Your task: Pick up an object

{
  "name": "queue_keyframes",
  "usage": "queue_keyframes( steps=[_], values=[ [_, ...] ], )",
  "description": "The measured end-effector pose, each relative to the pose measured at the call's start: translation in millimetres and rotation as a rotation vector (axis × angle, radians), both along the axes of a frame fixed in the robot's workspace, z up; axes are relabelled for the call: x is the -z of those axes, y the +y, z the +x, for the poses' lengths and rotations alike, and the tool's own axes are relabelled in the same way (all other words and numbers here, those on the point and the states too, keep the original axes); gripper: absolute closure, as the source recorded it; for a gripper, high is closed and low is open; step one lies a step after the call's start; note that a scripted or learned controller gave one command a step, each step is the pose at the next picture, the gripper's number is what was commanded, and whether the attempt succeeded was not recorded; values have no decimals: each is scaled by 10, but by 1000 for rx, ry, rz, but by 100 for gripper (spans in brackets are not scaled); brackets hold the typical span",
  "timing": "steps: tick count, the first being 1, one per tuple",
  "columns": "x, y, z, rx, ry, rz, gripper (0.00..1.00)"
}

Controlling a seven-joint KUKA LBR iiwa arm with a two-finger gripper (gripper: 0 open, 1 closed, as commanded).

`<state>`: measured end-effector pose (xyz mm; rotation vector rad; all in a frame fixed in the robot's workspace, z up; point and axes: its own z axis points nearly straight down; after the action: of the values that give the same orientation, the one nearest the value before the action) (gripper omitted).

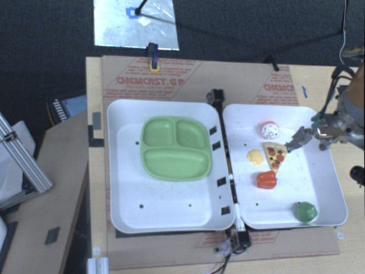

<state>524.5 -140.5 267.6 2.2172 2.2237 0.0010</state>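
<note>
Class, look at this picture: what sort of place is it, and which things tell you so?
Probably a robotics lab bench: a robot arm's gripper reaches over two white bins, one holding a green divided plate, the other toy food such as a pizza slice.

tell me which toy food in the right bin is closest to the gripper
The pizza slice. Its upper end lies just left of the gripper, while the white ball, yellow piece, red piece and green ball sit farther off.

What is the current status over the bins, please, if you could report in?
Gripper low over right bin, nothing seen between fingers. Pizza slice just beside it; white ball, red piece, green ball loose. Green tray in left bin.
</note>
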Motion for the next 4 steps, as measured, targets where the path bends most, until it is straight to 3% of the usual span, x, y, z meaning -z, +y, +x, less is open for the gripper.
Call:
queue_keyframes(
  steps=[3,4],
  values=[
    [1368,-187,26,2,4,1,0],
    [1235,-188,44,1,-2,0,100]
  ],
)
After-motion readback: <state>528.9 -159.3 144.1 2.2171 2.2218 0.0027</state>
